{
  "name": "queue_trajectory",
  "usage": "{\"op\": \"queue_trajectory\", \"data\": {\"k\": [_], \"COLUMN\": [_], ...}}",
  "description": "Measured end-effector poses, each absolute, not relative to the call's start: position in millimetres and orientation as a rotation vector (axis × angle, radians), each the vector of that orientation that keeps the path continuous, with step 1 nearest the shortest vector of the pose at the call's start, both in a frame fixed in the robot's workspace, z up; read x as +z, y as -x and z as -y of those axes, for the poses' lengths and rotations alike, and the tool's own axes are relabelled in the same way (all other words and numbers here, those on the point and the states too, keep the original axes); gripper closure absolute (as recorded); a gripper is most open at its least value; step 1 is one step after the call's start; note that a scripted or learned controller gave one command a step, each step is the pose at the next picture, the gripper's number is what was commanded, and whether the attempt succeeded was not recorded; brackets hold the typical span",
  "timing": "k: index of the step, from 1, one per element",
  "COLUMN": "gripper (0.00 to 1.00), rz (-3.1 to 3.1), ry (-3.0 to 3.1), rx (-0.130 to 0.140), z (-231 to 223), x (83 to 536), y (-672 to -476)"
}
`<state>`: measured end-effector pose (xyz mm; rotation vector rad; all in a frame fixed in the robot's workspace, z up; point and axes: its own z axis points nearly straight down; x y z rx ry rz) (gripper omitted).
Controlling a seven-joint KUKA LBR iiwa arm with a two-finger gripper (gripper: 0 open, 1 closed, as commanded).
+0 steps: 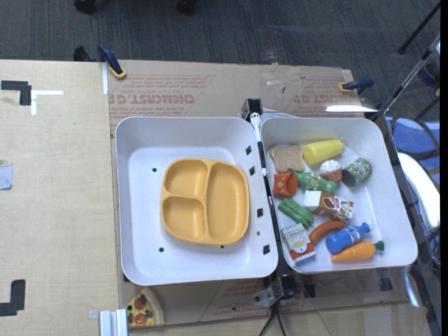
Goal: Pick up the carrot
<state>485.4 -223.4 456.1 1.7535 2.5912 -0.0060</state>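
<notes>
Two white bins are being supported side by side on a cardboard sheet (210, 89) laid over a pale wooden bench (49, 187). Dark carpet (231, 19) is seen beyond. The carrot (355, 251) is lying in the right bin (392, 180), near its front corner, beside a blue bottle (345, 237). A yellow divided plate (206, 201) is being held in the left bin (133, 187).

At 3 o'clock, hard against the right edge, you have a pale grey rounded form (424, 182) that may be a link of the arm. Too little of it shows for you to tell which link it is or how it is angled.
</notes>
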Motion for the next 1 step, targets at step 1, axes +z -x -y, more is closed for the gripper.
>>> {"op": "queue_trajectory", "data": {"k": [1], "gripper": [0.0], "rz": [-2.591], "ry": [-1.754], "rx": [-0.006], "z": [223.4], "x": [456.0], "y": [-485.4]}}
